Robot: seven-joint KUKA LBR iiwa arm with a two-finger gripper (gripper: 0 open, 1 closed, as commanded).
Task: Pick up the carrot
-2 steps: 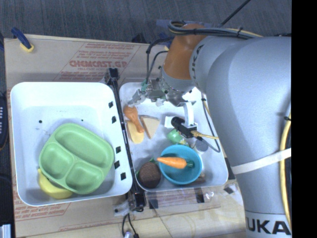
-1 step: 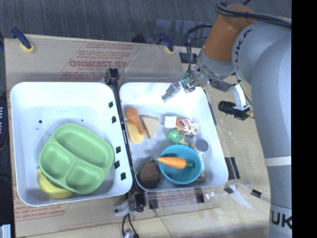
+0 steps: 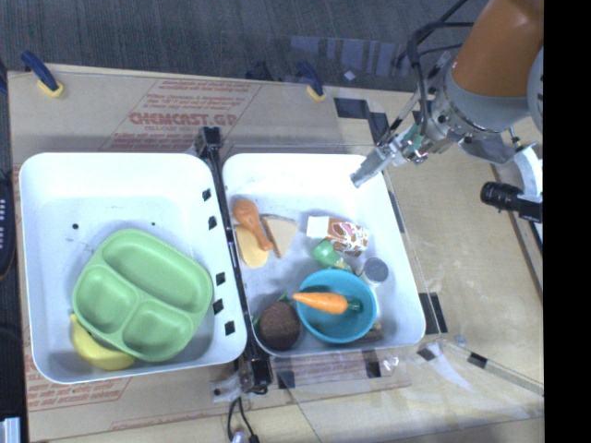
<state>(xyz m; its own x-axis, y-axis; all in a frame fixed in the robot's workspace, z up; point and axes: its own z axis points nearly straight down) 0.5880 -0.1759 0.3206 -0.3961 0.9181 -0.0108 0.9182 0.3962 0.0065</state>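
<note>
One carrot [image 3: 322, 301] lying in blue bowl [image 3: 355, 321], 5 o'clock corner of right bin [image 3: 277, 169] | gripper [image 3: 362, 175] over bin's 1 o'clock rim, holding nothing, finger gap: can't tell | green divided plate [image 3: 143, 292] in left bin [image 3: 55, 178]

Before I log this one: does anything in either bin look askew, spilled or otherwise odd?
Nothing spilled or broken. One oddity: the green plate in the left bin sits tilted on something yellow poking out beneath it. The carrot lies across the blue bowl.
</note>
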